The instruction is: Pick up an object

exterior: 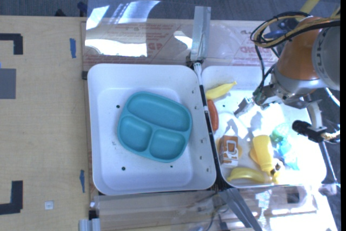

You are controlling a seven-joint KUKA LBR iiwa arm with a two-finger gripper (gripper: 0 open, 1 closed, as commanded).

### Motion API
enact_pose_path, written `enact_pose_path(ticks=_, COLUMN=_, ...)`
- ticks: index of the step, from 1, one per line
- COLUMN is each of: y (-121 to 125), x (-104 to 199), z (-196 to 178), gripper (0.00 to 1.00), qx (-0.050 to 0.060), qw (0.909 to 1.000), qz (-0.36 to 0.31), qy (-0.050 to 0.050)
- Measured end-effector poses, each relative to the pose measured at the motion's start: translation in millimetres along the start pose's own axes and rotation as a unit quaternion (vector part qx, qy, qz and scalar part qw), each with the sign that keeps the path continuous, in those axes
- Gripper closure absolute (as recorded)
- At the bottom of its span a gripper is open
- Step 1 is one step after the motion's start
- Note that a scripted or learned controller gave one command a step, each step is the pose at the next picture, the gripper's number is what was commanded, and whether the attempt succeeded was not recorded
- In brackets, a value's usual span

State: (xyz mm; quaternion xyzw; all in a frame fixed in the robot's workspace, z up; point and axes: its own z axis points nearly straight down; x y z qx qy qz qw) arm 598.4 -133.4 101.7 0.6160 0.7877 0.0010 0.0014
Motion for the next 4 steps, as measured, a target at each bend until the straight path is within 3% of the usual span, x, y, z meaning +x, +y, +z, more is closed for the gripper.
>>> enact_pose_path(ticks=1, y=-50, x=-47, z=-39, gripper=0.00, qx=0.000, qw=1.0000, qz=0.002, qy=-0.002)
enact_pose_path(ticks=2, y=-83, x=-64, z=-33, gripper=0.00, qx=0.002, qw=0.9949, qz=0.101, qy=0.002)
enact_pose_path(ticks=3, y=-116, x=-62, z=-77, gripper=0.00, qx=0.001, qw=0.9887, qz=0.150, qy=0.000)
enact_pose_path(ticks=4, y=-85, x=-28, z=-20, gripper=0.00, qx=0.004, qw=0.9956, qz=0.094, qy=0.002)
